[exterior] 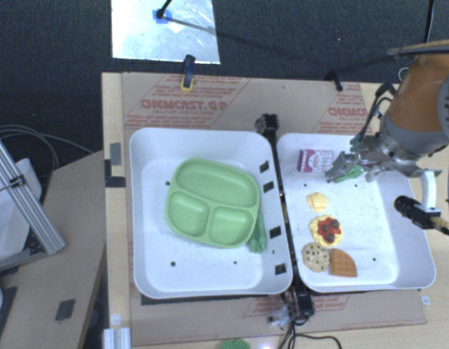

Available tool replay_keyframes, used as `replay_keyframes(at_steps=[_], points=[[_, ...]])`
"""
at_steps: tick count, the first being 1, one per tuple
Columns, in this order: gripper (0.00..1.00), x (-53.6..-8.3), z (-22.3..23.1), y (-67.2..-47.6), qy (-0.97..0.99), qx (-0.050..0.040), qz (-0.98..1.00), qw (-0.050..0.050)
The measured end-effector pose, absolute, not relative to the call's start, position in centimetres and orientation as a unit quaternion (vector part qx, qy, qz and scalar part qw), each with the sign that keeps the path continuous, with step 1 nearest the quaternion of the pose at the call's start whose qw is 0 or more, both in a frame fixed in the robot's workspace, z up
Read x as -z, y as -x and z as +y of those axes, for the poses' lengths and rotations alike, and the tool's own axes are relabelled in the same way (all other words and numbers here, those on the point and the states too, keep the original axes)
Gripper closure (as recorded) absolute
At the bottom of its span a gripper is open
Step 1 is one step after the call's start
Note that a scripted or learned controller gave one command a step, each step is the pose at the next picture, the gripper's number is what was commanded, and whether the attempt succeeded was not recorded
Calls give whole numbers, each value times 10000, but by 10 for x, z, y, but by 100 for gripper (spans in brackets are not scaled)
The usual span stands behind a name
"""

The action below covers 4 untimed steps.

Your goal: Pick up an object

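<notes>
In the right bin [406, 267] lie a small maroon and white carton [314, 160], a yellow cheese-like piece [318, 201], a round pastry with red berries [327, 230], a chocolate-chip cookie [314, 256] and a brown waffle wedge [343, 263]. My gripper [345, 168] hangs over the bin's back part, just right of the carton, its fingers pointing left. No object is seen between them.
The left bin [148, 267] holds a green divided plate [212, 203] with a green cloth [258, 235] at its right edge. Black clips [268, 187] line the wall between the bins. The arm's orange band [426, 86] is at the upper right.
</notes>
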<state>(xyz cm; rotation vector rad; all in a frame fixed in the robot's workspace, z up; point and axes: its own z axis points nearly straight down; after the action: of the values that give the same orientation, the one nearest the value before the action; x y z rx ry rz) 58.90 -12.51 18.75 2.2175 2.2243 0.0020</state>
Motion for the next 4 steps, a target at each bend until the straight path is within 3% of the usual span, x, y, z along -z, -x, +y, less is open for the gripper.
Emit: replay_keyframes(at_steps=[1,2,3,4], points=[[0,-83,-139,-609,-7066,-11,7076,19],[0,-86,-123,-664,-7048,-5,7094,6],[0,-85,-114,-667,-7058,31,7084,-27],[0,-84,-92,-596,-7071,10,7071,-24]])
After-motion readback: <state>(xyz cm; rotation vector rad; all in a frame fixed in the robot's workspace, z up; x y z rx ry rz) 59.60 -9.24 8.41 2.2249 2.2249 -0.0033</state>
